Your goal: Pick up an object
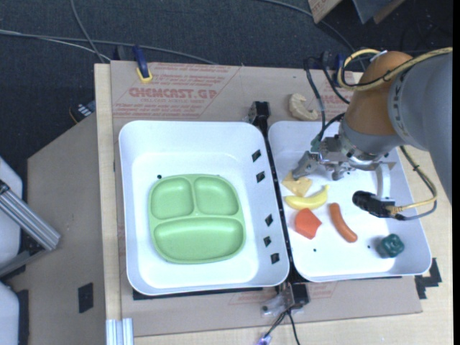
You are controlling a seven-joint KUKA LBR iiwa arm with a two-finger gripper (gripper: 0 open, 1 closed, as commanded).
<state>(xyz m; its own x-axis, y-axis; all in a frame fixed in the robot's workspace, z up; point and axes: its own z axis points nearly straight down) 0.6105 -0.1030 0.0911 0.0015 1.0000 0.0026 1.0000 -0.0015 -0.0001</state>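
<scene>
- Gripper (314, 165) sits low over the right bin (410, 264), near its left wall. Whether it is spread or closed, cannot tell; the metal parts blur together at this angle. Nothing visible in its grasp.
- Just below the tip: a pale yellow piece (297, 185), and right under that a banana (307, 200). Judged the likely targets, being nearest.
- Further out in the same bin: a red block (307, 224) touching the banana's lower side, an orange sausage (343, 222) lying at a slant, a dark green lump (392, 246) near the right corner. All loose, scattered, well clear of each other except the first cluster — a layout that suits single picks.
- Left bin (136, 192) carries a green divided tray (196, 217), flat, centred.
- Arm pose: wrist bent down, orange band (374, 92) above it, grey link running off right. A black cabled unit (372, 203) hangs beside the wrist.
- Pick not yet made, by my reading.
</scene>
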